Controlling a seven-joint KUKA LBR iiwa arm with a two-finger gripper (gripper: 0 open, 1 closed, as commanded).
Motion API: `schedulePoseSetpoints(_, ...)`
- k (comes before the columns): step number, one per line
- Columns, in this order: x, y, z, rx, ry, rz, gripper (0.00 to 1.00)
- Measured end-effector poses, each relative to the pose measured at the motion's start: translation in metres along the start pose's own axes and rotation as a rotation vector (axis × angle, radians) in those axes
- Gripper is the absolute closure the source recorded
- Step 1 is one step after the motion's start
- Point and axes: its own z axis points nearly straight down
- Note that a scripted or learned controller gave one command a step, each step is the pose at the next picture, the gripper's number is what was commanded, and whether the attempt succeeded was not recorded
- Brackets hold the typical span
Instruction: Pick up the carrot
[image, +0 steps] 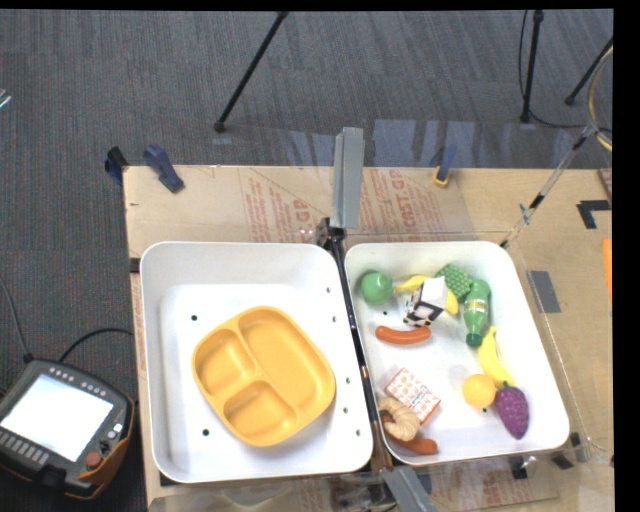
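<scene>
Carrot: I take it to be the small orange-red tapered piece (424, 446) at the near edge of the right bin (430, 243), towards that bin's left corner. It lies flat, running roughly left to right.
Doubt: a longer orange-red sausage-shaped toy (403, 335) lies further back in the same bin. Its ends are rounded where the near piece tapers, so I judge the near piece to be the carrot, though it is small and I am not certain.
Neighbours: a tan pastry-like toy (400, 420) touches the carrot and seems to overlap its left end. A red-and-white box (412, 395) sits just beyond that. The lemon (479, 390) and the purple grapes (511, 410) are well apart to the right.
Bin wall: the carrot lies close along the near wall, leaving little room on that side.
Handling: it looks like a hollow plastic play food, so probably light, stiff and smooth. A round tapered body like this would likely roll or squirt out of a pinch that lands off-centre.
Where to take hold: across the exposed right part of the body, on the thicker section rather than the tip, with the fingers closing near-to-far. The near finger has to fit between carrot and wall, and the pastry should be kept out of the pinch.
Tool: from where I stand I cannot tell how far open it is, nor whether it has anything in it.
Left bin (180, 300): holds a yellow divided plate (262, 375), which plays no part in this pick.
</scene>
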Motion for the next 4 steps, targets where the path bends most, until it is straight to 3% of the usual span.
schedulePoseSetpoints(1, -0.001, -0.032, -0.056, 0.0, -0.001, -0.28, 1.0)
schedulePoseSetpoints(2, -0.016, 0.001, 0.063, -0.008, -0.006, -0.532, 1.0)
schedulePoseSetpoints(3, -0.06, 0.004, 0.154, -0.013, -0.009, -0.448, 1.0)
schedulePoseSetpoints(4, -0.016, 0.001, 0.048, 0.002, 0.003, -0.475, 1.0)
